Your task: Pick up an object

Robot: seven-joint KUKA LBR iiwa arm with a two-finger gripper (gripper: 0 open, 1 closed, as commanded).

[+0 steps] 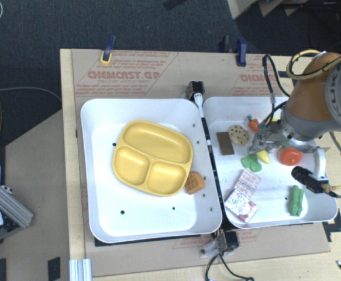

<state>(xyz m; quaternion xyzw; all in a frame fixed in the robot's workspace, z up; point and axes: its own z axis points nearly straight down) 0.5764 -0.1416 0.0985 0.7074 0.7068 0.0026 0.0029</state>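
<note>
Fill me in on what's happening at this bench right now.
A grey KUKA arm reaches in from the right, its gripper low over the right bin, among small items: a yellow piece, a red tomato-like object and green bits. Nothing is visibly held. The left bin holds a yellow divided tray.

The divided tray point(152, 158) lies in the left bin point(94, 174) — the packet point(243, 195) in the right bin point(217, 113).
</note>
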